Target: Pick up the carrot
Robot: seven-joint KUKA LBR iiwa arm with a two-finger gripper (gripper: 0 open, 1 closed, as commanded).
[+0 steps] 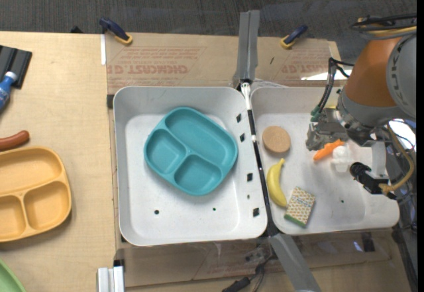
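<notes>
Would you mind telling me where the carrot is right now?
The carrot is in the right bin, near its right side, just under the tool and right of the round cookie.

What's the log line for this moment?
task: pick up carrot | gripper: low in right bin, at the carrot | carrot: at the fingertips, grasp unconfirmed | nearby: banana, cookie

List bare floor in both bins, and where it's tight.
Left bin: bare strips left of and in front of the teal tray. Right bin: free floor right of the sponge, and behind the cookie. Tight: cookie, banana and sponge by the divider; end effector over the carrot.
</notes>
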